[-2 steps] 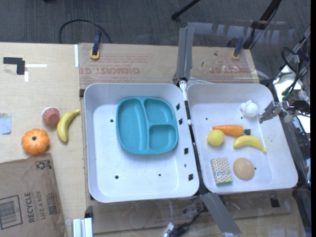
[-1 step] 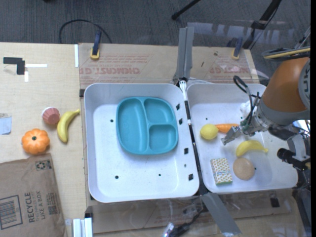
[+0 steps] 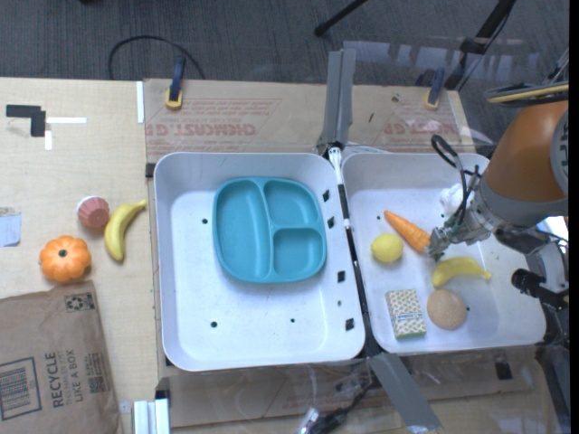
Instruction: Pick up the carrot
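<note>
The orange carrot (image 3: 408,230) lies slantwise in the right bin (image 3: 507,333), its thick end toward the lower right. My gripper (image 3: 441,243) hangs right at that thick end, reaching in from the right under the orange wrist band. The fingertips are small and dark against the bin floor, and the carrot is not visibly between them. A yellow lemon (image 3: 387,249) rests just left of the carrot.
A small yellow banana (image 3: 460,270), a tan round fruit (image 3: 446,309) and a small box (image 3: 406,313) lie below the gripper in the right bin. The left bin (image 3: 181,315) holds a teal divided plate (image 3: 270,228). A pumpkin, banana and cupcake sit on the bench left.
</note>
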Available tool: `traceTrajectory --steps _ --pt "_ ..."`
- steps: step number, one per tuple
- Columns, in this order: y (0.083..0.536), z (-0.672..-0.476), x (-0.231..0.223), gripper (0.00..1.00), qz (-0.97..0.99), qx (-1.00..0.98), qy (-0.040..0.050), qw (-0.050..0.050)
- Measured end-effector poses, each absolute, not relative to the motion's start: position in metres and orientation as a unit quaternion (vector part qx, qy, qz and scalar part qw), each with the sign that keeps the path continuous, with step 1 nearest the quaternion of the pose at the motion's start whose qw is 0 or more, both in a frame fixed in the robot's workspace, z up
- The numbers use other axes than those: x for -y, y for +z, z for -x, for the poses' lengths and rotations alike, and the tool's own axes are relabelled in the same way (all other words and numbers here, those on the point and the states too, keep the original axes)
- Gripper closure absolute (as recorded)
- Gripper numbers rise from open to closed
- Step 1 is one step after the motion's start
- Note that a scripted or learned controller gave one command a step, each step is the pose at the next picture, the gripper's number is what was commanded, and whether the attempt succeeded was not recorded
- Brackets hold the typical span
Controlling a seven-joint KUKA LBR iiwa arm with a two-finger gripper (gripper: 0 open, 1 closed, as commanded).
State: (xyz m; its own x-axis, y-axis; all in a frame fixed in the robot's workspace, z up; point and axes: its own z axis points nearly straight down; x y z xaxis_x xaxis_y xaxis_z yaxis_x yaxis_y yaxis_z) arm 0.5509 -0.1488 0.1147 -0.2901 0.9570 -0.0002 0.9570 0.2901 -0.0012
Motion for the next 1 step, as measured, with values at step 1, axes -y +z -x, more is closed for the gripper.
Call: traceTrajectory --steps 1 --pt "0.2110 -0.5486 0.1045 1.00 0.718 0.696 0.0008 0.000"
